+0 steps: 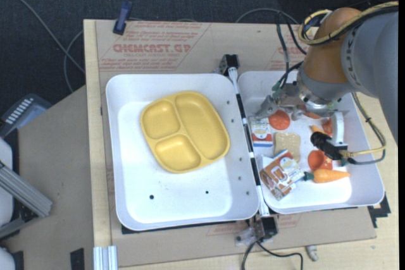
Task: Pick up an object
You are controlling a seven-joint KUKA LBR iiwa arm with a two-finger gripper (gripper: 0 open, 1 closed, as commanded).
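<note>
My gripper hangs low over the back left part of the right bin, under the grey and orange wrist. Just beneath it lies a round red tomato slice. To the slice's front are a small white carton and a tan slice of bread. Nearer the front lie a brown and orange snack packet, an orange carrot and a red piece. Another red piece lies partly under the wrist.
The left bin holds a yellow divided plate. A ridge with black clips separates the two bins. The bench is brown cardboard, with a small blue object at its back left corner.
</note>
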